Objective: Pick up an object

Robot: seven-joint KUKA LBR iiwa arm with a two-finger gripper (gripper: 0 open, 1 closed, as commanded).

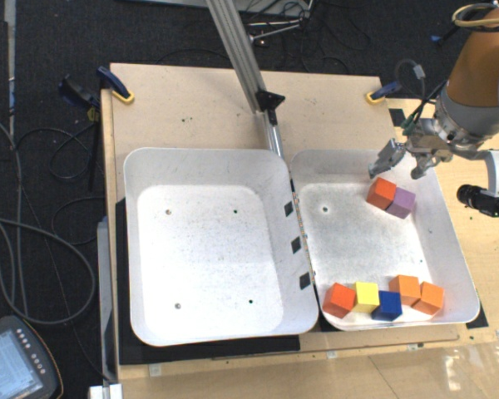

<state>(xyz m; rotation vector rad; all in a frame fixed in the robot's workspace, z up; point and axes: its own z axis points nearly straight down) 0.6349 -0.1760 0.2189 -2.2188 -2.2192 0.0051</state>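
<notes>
I'm hovering my gripper (401,161), fingers spread and holding nothing, just up and right of the orange block (382,193); purple block (402,202) touching its right.

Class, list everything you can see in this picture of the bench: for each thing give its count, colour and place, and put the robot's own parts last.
Bins: 2, white, side by side on the bench; left bin, right bin.
Orange blocks: 4; one at the back of the right bin, three along its front edge.
Purple block: 1, touching the back orange block.
Yellow block: 1, front edge of the right bin.
Blue block: 1, front edge, beside the yellow one.
Clamps: 2, blue and yellow, at the bench's back corners.
Arm: 1, grey and orange, reaching in from the right.
Tool: 1, open, above the back blocks.
</notes>
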